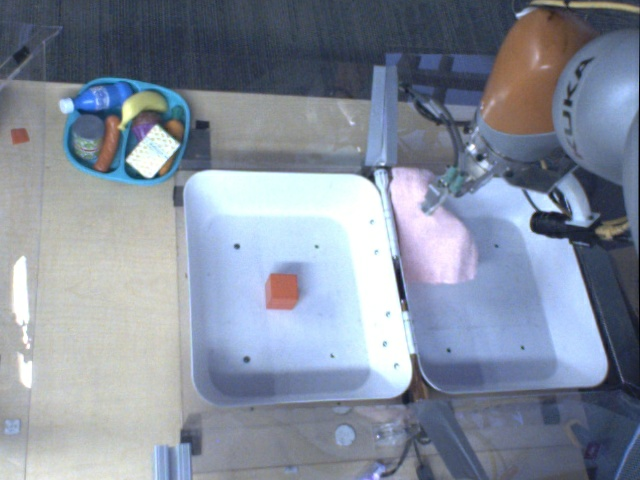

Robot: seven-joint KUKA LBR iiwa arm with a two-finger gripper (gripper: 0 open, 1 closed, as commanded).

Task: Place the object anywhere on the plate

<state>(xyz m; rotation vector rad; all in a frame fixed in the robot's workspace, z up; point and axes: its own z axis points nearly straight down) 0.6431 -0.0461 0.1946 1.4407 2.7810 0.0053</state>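
A small orange-red cube (pixel 282 291) lies in the left white bin (pixel 220 268), a little left of its middle. A pale pink plate (pixel 440 248) sits in the upper left part of the right white bin (pixel 540 348), close to the wall between the bins. My gripper (pixel 440 194) hangs over the plate's upper edge, far to the right of the cube. The grey arm with its orange band (pixel 530 58) reaches in from the top right. Nothing shows in the gripper.
A blue tray (pixel 72 148) of toy food stands on the wooden bench at the upper left, outside the bins. A small red tag (pixel 20 136) lies near the bench's left edge. Black cables (pixel 560 223) run over the right bin's upper right corner.
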